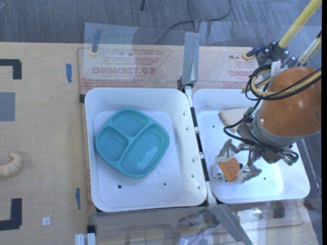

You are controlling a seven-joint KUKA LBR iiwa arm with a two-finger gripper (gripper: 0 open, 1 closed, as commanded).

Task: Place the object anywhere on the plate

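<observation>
A: Two bins in the camera view, side by side. The left bin (97,188) held the teal plate (132,142), three compartments, nothing lying on it. The right bin (291,188) had the arm over it.

B: Where was the object?

A: The orange waffle-textured piece (231,169) sat low in the right bin, near its left wall. The gripper (237,163) was down around it, fingers (225,150) on either side and the piece between them. Jaws looked closed onto it, though I couldn't tell whether it was lifted or resting on the bin floor.

B: Anything else in there?

A: A pale beige piece (234,116) at the back of the right bin, partly hidden by the arm. A tan curled thing (10,165) lay out on the bench (41,116), well apart from both bins.

B: Progress?

A: Early, I'd say. The grasp seemed made, at best. Left to do: lift, carry across the divider between the bins, let go over the plate. Grip looked near the piece's edge, so it could slip on the way.
</observation>
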